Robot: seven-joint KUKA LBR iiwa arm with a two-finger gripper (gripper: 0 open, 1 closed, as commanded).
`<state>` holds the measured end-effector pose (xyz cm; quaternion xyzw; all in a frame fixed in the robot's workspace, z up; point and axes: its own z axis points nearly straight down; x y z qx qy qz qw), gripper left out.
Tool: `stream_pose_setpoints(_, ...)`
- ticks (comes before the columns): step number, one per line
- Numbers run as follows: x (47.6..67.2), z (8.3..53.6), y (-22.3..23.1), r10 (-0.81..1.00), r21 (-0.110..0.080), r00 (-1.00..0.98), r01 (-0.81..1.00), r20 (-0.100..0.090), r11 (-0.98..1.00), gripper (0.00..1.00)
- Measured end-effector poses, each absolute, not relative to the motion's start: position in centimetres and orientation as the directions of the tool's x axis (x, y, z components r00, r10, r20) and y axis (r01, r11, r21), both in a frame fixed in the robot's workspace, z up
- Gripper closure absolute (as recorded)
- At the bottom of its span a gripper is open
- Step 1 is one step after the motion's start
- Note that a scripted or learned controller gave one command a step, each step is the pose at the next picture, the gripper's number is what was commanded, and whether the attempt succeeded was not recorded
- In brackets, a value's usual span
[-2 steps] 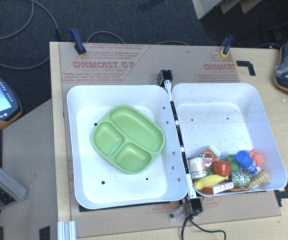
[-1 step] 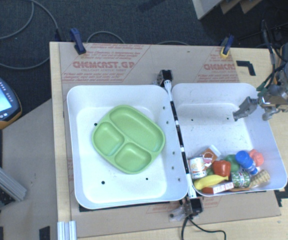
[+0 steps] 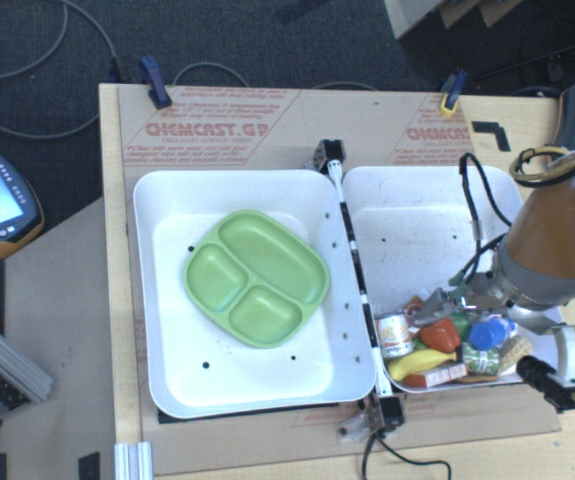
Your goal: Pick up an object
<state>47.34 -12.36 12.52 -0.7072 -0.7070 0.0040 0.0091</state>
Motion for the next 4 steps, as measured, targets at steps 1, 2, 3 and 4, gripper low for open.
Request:
stream_pose_setpoints(1, 55.4, 8.3, -11.6, 1.0, 0.007, -0.004, 1.0, -0.001, 0.004, 0.0)
stream_pose_setpoints(2, 52.4, 8.4, -10.6, 1.0, -0.003, 0.002, 1.0, 0.002, -0.002, 0.0)
stream_pose_setpoints(3, 64.3, 8.6, -15.5, 1.0, 0.012, -0.003, 1.0, -0.006, 0.003, 0.0)
stream_pose_setpoints(4, 63.9, 9.6, -15.2, 1.0, 0.004, -0.002, 1.0, -0.003, 0.002, 1.0)
